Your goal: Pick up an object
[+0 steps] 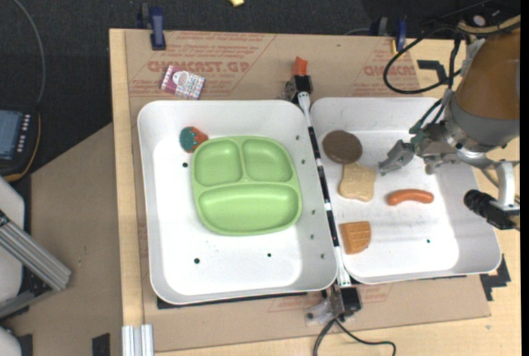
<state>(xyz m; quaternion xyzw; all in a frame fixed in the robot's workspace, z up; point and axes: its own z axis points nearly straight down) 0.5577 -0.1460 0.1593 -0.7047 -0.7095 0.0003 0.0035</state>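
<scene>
In the right bin (471, 251) lie a brown round patty (341, 146), a tan bread slice (358, 182), a red sausage (410, 197) and an orange waffle piece (355, 236). My gripper (416, 161) hangs over the right bin's upper middle, just above the sausage and to the right of the patty. Its two grey fingers (397, 157) are spread apart and open, with nothing between them. The left bin (165, 247) holds a green divided plate (245, 185) and a small red and green toy (193, 138) at the plate's upper left corner.
The grey arm with its orange band (489, 86) comes in over the right bin's far right side. A black bracket (488, 210) juts near the right rim. A small printed packet (183, 82) lies on the board behind the left bin. Clamps (299, 75) sit between the bins.
</scene>
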